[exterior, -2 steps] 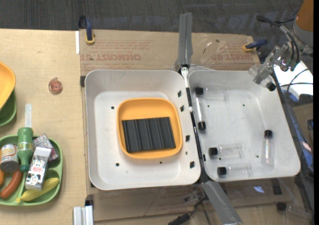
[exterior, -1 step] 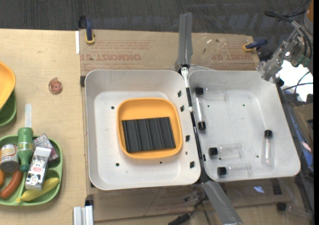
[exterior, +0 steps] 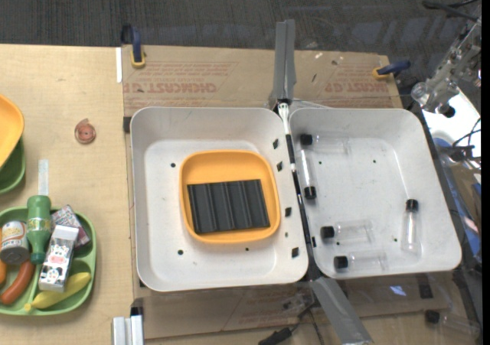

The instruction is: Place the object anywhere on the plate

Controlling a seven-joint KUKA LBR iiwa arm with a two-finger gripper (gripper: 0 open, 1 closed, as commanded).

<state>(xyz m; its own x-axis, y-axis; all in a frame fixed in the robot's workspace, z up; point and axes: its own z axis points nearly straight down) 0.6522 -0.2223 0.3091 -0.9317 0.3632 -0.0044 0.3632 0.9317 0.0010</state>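
Observation:
A yellow-orange plate (exterior: 228,164) with rounded corners sits in the middle of the left white bin (exterior: 153,206). A dark grey ridged rectangular slab (exterior: 230,206) lies flat on the plate, inside its rim and covering most of its floor. In the right white bin (exterior: 383,175) lie several clear tubes with black caps: one along the left wall (exterior: 305,171), one near the right wall (exterior: 411,226), and two near the front (exterior: 348,232) (exterior: 361,262).
The bins rest on cardboard (exterior: 199,79) held by clamps (exterior: 135,51) at the back. On the wooden table to the left stands a green tray (exterior: 76,290) of toy food, with a yellow bowl (exterior: 9,133) behind it. Cables and gear (exterior: 452,83) crowd the right edge.

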